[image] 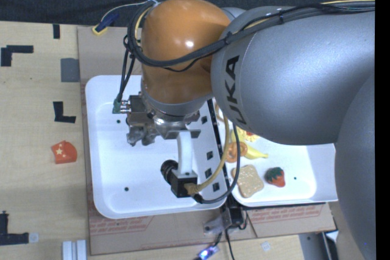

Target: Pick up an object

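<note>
The arm (286,70) is bent over the view's left bin (106,155), wrist pointed down; the gripper (143,130) is held low, its state untellable.

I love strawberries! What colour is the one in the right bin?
Strawberry: red, green top; camera view.

two bins (105,149) (303,162), one strawberry (275,176), one tan slice (248,180), one yellow piece (255,153), one red-orange piece (64,152).

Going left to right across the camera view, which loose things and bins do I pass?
red-orange piece on the bare bench → left bin → tan piece → strawberry, the last two lying in the right bin. A yellow piece overlaps the tan one sideways, so it is left unranked.
</note>
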Available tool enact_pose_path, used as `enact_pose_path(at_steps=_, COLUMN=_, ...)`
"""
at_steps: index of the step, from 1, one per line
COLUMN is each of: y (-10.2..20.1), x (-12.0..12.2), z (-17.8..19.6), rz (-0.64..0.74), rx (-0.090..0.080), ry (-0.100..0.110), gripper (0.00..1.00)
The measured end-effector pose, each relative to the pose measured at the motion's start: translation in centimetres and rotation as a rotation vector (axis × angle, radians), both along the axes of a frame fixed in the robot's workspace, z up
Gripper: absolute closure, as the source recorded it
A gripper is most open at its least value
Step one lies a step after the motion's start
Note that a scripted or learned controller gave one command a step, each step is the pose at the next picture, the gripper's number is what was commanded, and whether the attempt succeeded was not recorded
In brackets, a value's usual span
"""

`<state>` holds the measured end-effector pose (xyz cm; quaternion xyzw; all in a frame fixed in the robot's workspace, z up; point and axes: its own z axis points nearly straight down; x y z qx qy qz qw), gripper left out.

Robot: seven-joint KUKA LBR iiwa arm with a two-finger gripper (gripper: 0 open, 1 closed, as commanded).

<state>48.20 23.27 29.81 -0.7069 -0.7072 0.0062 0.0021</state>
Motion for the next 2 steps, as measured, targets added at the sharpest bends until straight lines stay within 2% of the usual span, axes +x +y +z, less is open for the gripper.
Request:
enact_pose_path(at_steps=1, y=0.1, x=1.2, z=11.7, rz=0.002, rx=0.01, ry=-0.02, gripper=1.0)
enact_pose_path(at_steps=2, y=0.1, x=1.2, z=23.5, rz=0.003, rx=0.011, ry=-0.023, gripper=1.0)
